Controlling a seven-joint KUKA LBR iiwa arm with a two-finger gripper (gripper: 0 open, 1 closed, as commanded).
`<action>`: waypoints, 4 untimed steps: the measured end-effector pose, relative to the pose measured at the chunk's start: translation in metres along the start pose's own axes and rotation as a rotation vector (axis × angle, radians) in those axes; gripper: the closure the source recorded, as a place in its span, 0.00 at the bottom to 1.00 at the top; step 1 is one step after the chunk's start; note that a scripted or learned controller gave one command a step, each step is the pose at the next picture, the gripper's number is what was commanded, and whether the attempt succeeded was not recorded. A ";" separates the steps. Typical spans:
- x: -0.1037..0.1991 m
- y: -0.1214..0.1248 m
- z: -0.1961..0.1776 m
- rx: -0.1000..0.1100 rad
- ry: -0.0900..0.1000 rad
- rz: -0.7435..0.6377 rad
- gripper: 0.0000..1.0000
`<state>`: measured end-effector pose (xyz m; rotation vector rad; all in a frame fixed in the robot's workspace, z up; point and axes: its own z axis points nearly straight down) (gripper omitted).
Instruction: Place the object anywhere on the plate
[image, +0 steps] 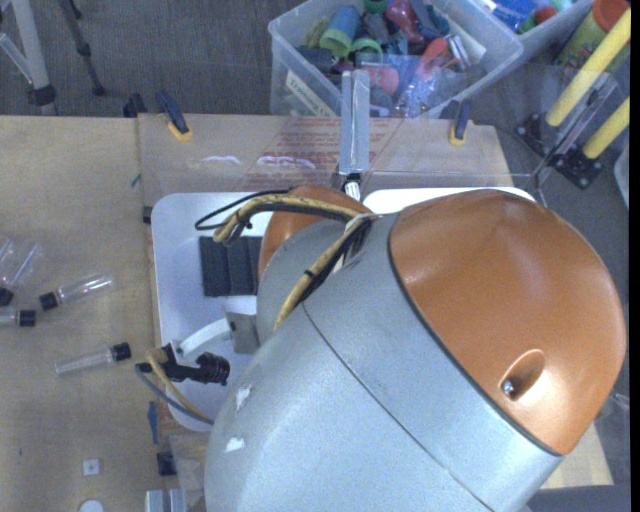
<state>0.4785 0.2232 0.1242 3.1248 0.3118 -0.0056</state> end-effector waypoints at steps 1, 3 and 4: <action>0.083 0.016 0.037 -0.001 0.005 -0.320 1.00; 0.005 0.000 -0.023 0.001 -0.003 -0.083 1.00; 0.050 0.012 -0.013 0.002 -0.002 -0.379 1.00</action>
